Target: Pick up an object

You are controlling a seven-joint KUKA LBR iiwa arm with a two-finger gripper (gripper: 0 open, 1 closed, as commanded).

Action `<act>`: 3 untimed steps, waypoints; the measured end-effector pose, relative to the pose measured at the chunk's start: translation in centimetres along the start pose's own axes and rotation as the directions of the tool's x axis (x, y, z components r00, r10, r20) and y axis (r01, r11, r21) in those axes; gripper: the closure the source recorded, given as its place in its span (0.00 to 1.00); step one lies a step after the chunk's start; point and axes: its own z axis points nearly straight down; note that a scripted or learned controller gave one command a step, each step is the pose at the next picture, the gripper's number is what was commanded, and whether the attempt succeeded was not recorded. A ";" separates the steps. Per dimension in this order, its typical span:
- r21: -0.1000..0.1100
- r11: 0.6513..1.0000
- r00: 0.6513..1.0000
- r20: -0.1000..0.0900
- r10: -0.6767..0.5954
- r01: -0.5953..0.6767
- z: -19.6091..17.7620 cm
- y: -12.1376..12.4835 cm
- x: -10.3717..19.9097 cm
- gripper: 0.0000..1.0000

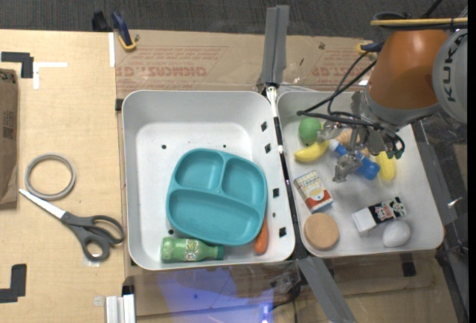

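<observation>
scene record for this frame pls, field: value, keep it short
arm: reaches in from the right, over the right bin
gripper: low over the blue toy, finger state unclear
left bin: teal divided plate, green bottle lying along the front wall, carrot beside the plate
right bin, back: green ball, banana, yellow toy
right bin, front: small carton, round tan disc, black and white box, white egg
bench, left: scissors, tape roll

A teal divided plate point(217, 197), green bottle point(190, 249), orange carrot point(261, 240), yellow banana point(312, 152), possibly blue toy point(364, 167).
</observation>
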 end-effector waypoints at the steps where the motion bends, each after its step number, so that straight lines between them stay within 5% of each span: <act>1: -0.004 1.000 0.999 -0.014 0.031 -0.031 1.7 -4.6 4.8 0.00; 2: -0.002 1.000 1.000 -0.010 0.028 -0.028 0.7 -4.6 4.6 1.00; 3: -0.002 0.988 0.988 -0.013 0.155 -0.155 -1.6 -3.4 5.1 1.00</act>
